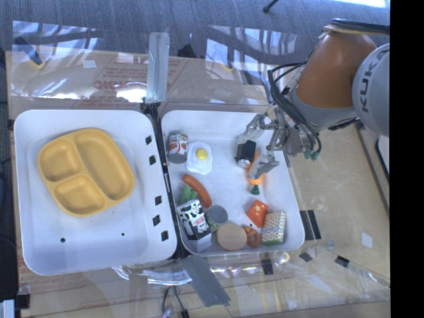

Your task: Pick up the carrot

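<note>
Carrot (255, 179) half hidden between the hand's (260, 159) fingers

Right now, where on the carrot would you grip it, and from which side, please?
Grip the carrot across its orange middle, coming straight down from above. It is small and slim, lying roughly along the right bin's near-far line with its green end toward the camera. The gripper hangs right over it, and the white floor beside it is bare, which likely leaves finger room.
</note>
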You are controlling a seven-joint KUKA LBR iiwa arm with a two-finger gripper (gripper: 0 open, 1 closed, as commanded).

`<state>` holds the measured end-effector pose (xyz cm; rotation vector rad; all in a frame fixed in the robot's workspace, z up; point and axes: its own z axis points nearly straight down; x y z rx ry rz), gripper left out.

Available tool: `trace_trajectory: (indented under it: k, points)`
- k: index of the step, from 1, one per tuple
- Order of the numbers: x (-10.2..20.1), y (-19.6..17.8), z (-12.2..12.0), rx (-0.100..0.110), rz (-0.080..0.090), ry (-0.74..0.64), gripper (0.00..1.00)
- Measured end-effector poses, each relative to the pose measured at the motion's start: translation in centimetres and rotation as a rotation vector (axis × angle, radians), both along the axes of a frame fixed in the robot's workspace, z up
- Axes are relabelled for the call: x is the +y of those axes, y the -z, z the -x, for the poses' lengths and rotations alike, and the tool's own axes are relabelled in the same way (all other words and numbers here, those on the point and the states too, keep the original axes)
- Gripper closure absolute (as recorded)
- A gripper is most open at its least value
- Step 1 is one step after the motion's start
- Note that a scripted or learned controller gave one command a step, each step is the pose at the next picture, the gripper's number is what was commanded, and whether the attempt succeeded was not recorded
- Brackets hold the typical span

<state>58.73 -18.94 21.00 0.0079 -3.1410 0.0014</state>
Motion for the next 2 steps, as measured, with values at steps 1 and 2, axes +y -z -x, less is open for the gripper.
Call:
trace_trajectory:
  k: [1, 2]
  points:
    - [-1.9, 11.8, -2.7, -0.002, 0.0, -0.132, 0.0]
    - [-1.7, 10.4, -3.0, -0.008, 0.002, -0.141, 1.0]
